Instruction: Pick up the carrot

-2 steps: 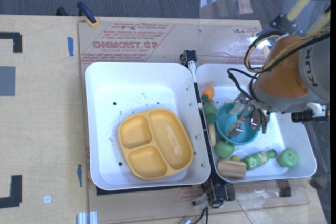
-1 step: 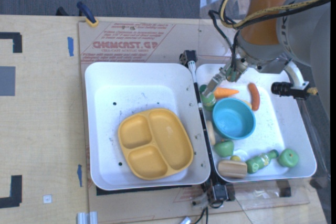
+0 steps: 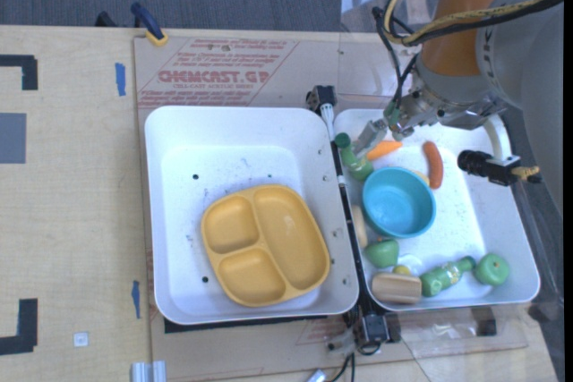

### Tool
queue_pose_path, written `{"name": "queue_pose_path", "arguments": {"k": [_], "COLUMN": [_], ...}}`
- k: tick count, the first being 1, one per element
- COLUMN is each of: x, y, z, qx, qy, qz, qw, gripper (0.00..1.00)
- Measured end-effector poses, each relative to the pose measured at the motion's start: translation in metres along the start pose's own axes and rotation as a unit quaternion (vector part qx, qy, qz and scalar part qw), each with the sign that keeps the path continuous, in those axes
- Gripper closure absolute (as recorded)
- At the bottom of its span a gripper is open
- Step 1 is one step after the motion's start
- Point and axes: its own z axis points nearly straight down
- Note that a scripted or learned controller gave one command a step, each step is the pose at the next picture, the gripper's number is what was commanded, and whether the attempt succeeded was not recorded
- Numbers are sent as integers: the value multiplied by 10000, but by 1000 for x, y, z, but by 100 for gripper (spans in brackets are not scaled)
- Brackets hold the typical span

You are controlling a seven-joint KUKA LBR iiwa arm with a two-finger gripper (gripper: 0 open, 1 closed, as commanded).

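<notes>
Carrot (image 3: pixel 385 150) looks a small, light, stiff, smooth toy, likely slippery; best pinched across its middle; claw (image 3: pixel 383 128) hovers just above, grip state unclear.

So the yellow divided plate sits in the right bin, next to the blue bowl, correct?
Not quite. The camera view shows the yellow divided plate in the left bin, by itself. The blue bowl is in the right bin, among the toy foods.

Glossy plastic bowl (image 3: pixel 397 202), matt cardboard (image 3: pixel 224 72)
</notes>
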Motion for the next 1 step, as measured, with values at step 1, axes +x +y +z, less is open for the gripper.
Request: {"name": "queue_pose_path", "arguments": {"k": [1], "x": [-18], "y": [24], "z": [0], "qx": [2], "qy": [2], "qz": [1252], "qw": [9921], "gripper": [0]}}
